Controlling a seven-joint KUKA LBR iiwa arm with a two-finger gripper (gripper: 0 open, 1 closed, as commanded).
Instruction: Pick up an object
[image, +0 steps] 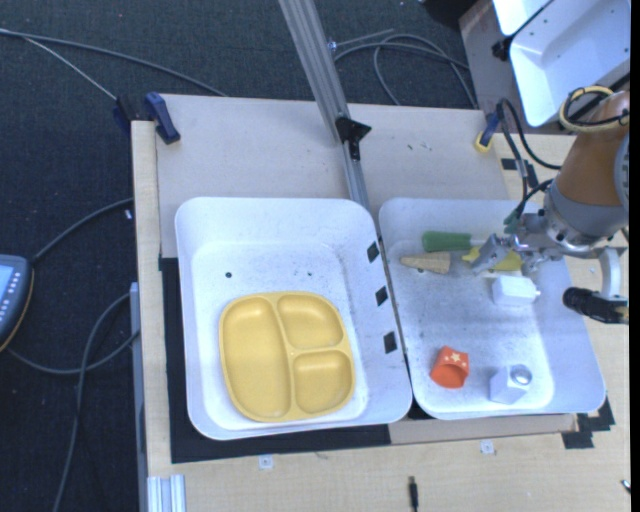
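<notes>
Hovering gripper (500, 258) low in right bin (570, 385), we crowd yellow piece (510, 263) beside white block (514, 290); likely grasp attempt; finger state: cannot tell.

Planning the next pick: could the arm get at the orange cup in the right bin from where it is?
Probably yes. The orange cup sits apart near the front of the right bin, open from above, with the grey block beside it, not touching. The arm works farther back.
</notes>
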